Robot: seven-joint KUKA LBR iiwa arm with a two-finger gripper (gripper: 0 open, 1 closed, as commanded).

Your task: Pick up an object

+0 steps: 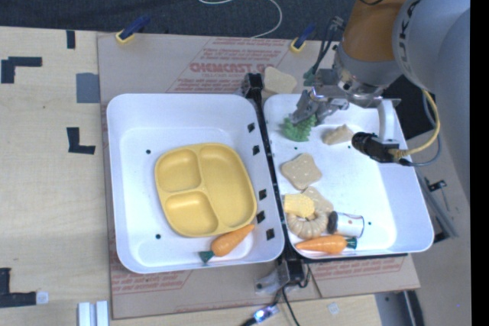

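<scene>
My gripper point(308, 112) hangs over the far left part of the right bin point(397, 198), right above a green broccoli piece point(296, 129) that its fingertips seem to touch. A pale food piece point(337, 135) lies just right of the broccoli. Closer to the front lie a slice of bread point(300, 171), a yellow corn piece point(299, 204), a beige ring-shaped item point(309, 224), a small white and black cylinder point(346, 224) and a carrot point(324, 244). In the left bin point(130, 164) a yellow divided plate point(205, 188) sits with another carrot point(231, 240) at its front edge.
A pale wedge point(279, 79) rests on the cardboard just behind the right bin. A black divider point(263, 156) runs between the two bins. Blue and yellow clamps point(131, 29) hold the cardboard at the back. The arm's cable and black fitting point(376, 146) hang over the right bin.
</scene>
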